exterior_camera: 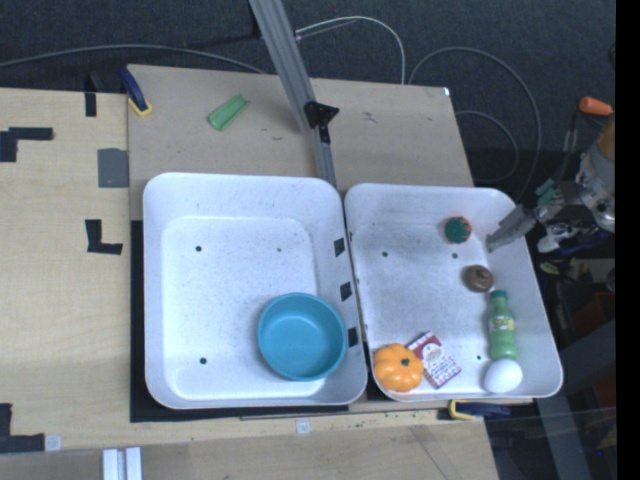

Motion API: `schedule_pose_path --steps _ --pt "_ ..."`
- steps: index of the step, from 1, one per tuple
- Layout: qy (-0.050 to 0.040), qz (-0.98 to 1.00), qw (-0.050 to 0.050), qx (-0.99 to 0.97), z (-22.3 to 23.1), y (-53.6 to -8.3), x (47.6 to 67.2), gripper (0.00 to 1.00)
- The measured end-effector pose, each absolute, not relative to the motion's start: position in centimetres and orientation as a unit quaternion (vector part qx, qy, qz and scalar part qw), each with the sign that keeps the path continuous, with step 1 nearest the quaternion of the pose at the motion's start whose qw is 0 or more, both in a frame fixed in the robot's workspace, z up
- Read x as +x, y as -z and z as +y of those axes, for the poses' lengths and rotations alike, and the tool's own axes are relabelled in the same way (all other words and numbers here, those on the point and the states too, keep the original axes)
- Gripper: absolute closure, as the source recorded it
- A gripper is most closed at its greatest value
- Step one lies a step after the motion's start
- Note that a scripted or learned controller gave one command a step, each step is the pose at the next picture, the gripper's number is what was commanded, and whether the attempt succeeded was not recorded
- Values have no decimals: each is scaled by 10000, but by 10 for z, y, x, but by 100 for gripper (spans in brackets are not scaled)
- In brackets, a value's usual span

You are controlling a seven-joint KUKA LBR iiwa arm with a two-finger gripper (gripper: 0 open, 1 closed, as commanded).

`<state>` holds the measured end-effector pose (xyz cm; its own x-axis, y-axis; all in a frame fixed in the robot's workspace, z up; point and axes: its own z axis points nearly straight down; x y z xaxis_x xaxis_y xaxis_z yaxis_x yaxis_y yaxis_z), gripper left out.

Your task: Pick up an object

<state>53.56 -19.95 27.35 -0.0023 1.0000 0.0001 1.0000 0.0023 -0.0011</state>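
Observation:
The right bin [400, 218] holds several small objects: a teal and red ball [457, 229], a brown round piece [478, 278], a green bottle [501, 326], a white egg [502, 376], an orange pumpkin [399, 368] and a red and white packet [436, 359]. A blue bowl [301, 335] sits in the left bin [190, 208]. My gripper [506, 231] hangs over the right bin's right rim, just right of the ball and above the brown piece. It looks apart from both, with nothing seen in it.
A grey slanted pole [290, 58] crosses the bench behind the bins. A green block [227, 112] and a blue and yellow clamp [135, 91] lie on the bench at the back left. Cables run behind the bench.

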Motion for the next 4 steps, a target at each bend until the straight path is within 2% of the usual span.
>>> schedule_pose_path --steps 1,3,4 --pt "-4 -7079 5 -7063 -200 -274 536 0" --pt "-23 -7074 38 -7068 -198 -144 530 0" --pt "0 -7081 28 -7061 -196 -91 529 0"
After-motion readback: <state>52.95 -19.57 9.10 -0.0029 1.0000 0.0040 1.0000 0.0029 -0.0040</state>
